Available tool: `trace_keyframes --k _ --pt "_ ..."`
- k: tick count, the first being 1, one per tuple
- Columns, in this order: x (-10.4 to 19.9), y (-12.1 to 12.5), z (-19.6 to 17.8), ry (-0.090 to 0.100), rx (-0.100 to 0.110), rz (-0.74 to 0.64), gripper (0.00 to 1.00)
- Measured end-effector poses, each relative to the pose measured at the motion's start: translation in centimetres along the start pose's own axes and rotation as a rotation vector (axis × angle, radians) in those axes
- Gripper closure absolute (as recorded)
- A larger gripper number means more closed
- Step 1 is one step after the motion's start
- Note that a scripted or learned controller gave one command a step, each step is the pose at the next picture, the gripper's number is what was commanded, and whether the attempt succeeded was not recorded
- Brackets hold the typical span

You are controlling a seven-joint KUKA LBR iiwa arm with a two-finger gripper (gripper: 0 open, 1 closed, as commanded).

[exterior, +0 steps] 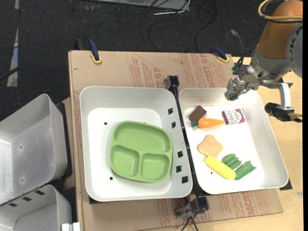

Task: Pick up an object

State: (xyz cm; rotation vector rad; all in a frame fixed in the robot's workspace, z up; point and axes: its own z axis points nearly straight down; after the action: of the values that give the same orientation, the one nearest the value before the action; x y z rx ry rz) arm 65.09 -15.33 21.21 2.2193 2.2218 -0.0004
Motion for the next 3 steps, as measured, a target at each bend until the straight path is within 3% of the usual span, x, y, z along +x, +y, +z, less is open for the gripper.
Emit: trace_keyframes --k 1,3 --pt "0.0 0.0 0.0 0.000 0.000 0.000 0.00" --pt "0.2 0.3 11.4 0.000 0.001 -0.001 0.00"
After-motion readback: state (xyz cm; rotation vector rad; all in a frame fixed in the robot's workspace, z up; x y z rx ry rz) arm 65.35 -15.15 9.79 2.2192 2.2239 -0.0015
